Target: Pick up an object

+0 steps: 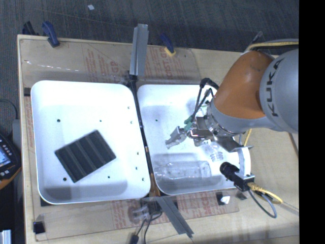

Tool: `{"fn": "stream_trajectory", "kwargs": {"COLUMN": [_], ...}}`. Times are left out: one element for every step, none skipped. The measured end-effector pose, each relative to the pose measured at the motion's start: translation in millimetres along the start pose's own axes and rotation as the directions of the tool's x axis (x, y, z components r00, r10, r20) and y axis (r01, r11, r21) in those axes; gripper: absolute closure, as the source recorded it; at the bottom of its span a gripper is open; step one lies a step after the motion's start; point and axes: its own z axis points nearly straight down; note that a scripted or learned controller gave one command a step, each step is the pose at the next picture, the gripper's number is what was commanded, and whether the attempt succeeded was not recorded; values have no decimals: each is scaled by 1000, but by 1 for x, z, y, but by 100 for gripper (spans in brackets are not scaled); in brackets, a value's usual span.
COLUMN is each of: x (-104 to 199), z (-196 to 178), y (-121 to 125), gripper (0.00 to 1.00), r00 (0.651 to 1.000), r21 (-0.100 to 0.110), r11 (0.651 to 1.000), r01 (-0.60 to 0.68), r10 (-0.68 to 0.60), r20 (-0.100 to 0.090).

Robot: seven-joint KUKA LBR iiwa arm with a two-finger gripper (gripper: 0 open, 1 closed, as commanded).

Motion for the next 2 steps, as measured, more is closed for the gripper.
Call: {"fn": "stream_trajectory", "kwargs": {"x": [-21,-73], "z": [55,36], "y": [-7,7], "gripper": [0,0], "r00": [995,980], "r21": [1,-2], "r11": [995,980], "r01": [-95,-200], "r10": [95,200], "r20": [0,1]}}
